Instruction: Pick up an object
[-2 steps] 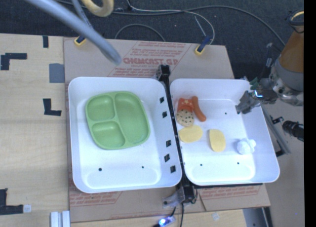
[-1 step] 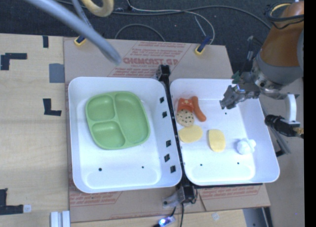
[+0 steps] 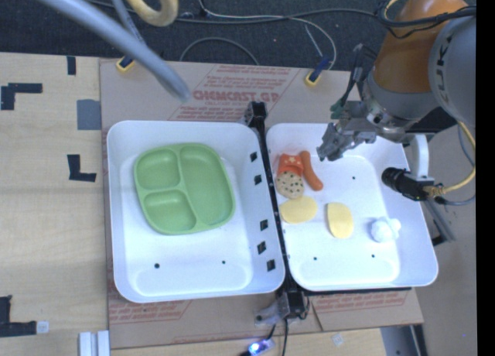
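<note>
My gripper hangs over the back of the right bin, just right of a cluster of small items. That cluster holds an orange-red piece, an orange sausage-like piece and a tan speckled round piece. Nearer the front lie a pale yellow disc and a yellow oval. A small white object rests toward the right side. Nothing shows between the gripper's fingers.
The left bin holds a green divided plate. A black divider with clips runs between the bins. Cables and a black fitting sit at the right bin's right side. A grey pole crosses the top left.
</note>
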Controlling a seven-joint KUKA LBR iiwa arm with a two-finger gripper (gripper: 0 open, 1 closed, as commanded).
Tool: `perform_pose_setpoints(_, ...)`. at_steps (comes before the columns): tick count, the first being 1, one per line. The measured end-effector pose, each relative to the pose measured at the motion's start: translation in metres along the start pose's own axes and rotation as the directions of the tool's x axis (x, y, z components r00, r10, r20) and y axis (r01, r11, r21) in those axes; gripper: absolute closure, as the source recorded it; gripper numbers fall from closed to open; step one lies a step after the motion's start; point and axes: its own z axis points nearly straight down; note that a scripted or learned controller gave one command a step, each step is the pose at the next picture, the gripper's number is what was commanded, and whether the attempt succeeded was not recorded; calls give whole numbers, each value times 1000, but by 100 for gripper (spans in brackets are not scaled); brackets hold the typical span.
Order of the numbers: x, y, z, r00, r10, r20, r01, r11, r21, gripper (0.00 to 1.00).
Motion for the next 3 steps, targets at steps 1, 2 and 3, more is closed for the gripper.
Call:
perform_pose_setpoints(1, 53, 3, 3, 1000, 1, 0, -1, 1000, 1, 100)
perform_pose_setpoints(2, 114, 20, 10, 1000, -1, 0, 1, 1000, 0, 100)
perform_pose_setpoints(3, 163, 41, 28, 1000, 1, 1, -1, 1000, 1, 100)
